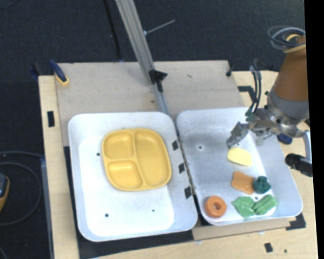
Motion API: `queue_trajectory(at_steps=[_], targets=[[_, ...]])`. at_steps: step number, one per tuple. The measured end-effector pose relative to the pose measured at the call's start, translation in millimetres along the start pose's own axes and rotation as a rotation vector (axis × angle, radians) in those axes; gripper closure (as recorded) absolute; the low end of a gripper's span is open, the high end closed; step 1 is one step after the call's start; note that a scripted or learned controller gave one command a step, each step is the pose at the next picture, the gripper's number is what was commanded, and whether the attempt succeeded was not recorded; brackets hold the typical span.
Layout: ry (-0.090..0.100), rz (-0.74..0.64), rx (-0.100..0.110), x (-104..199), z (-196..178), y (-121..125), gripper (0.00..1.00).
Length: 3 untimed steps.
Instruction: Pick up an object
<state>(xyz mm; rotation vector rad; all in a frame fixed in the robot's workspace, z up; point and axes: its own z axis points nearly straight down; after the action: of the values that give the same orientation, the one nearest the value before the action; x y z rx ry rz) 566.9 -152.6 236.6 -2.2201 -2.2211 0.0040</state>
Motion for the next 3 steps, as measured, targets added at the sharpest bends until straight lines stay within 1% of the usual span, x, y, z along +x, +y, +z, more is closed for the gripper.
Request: queue_trajectory(at_steps=[1,2,3], targets=[[0.001,0.001,0.002,-5,63,-2,0.00],[0.000,0.002,-0.001,-7,105,-1,0.00],[-0.001,0.006,-0.008,-8,91,1,1.00]])
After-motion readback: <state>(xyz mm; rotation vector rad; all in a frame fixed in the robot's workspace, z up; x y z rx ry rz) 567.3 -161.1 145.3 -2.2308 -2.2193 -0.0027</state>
